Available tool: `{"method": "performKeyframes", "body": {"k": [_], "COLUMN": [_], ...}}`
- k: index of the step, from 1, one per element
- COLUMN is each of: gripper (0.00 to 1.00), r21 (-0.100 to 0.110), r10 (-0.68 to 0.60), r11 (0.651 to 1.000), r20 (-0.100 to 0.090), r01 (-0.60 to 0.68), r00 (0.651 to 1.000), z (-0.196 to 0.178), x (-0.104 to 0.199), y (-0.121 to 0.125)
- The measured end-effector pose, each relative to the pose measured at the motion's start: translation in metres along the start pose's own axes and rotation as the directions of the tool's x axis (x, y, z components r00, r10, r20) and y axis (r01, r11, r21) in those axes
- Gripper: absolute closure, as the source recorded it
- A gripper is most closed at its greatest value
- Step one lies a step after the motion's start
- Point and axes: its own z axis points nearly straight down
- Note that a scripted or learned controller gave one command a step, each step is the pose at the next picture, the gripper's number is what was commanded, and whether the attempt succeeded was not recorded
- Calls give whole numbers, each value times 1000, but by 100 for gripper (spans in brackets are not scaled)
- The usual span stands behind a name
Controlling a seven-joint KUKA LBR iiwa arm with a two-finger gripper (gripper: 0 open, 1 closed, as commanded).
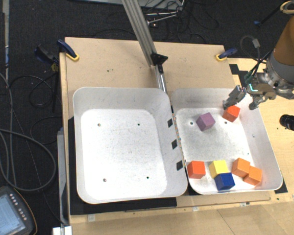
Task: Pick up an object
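Nearest the camera, along the front wall of the right bin (264, 146), sit a blue block (225, 181), a yellow block (218, 168) and three orange blocks. Farther back lies a purple block (205, 122), and beside it the orange block (231, 113) that I want. My claw (246, 98) hangs just above it, fingers spread apart, holding nothing. I judge this block light and stiff, with flat smooth sides, perhaps a little slippery. I should close on two opposite flat faces, low and square, not on the corners.
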Motion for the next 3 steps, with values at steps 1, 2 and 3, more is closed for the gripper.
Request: {"method": "performKeyframes", "body": {"k": [1, 2, 3], "gripper": [0, 0, 0], "r21": [-3, 2, 1], "r10": [0, 3, 2], "r11": [1000, 1000, 1000], "r20": [1, 1, 0], "r01": [0, -3, -2], "r00": [1000, 1000, 1000], "z": [-2, 43, 88], "x": [0, -3, -2], "y": [1, -4, 1]}}
